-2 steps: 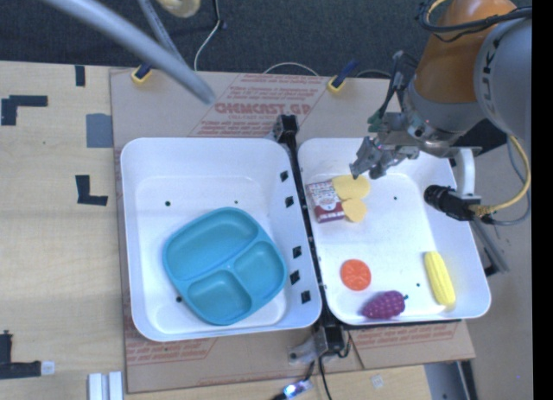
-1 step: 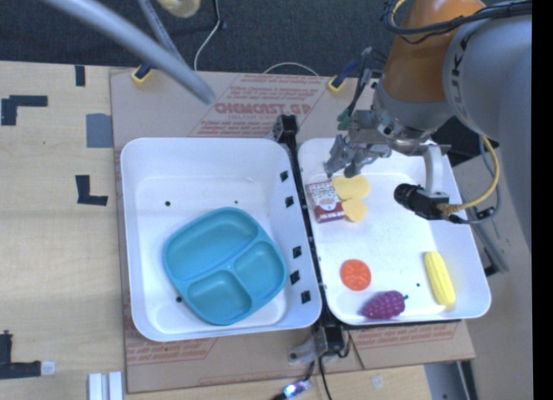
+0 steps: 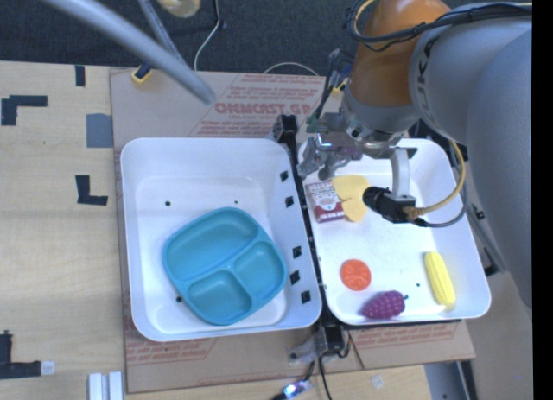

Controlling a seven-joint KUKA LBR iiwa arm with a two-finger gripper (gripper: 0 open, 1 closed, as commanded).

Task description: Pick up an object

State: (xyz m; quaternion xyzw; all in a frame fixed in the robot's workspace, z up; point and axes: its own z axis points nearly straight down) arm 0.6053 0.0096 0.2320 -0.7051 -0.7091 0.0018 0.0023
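Note:
The right bin [image 3: 467, 243] holds a small red and white carton [image 3: 324, 200] by its left wall, with a pale yellow piece [image 3: 352, 193] touching its right side. Nearer the front lie an orange round fruit [image 3: 355, 274], a purple grape bunch [image 3: 383, 305] and a yellow corn cob [image 3: 439, 277]. My gripper [image 3: 323, 161] hangs just behind the carton, at the back left of the right bin, low over the bin floor. Nothing shows in its grasp.
A blue divided plate [image 3: 225, 264] lies in the left bin [image 3: 138, 217]. The wall between the two bins runs right beside the gripper. A black cable fitting [image 3: 389, 204] with a yellow cable loops over the right bin's middle.

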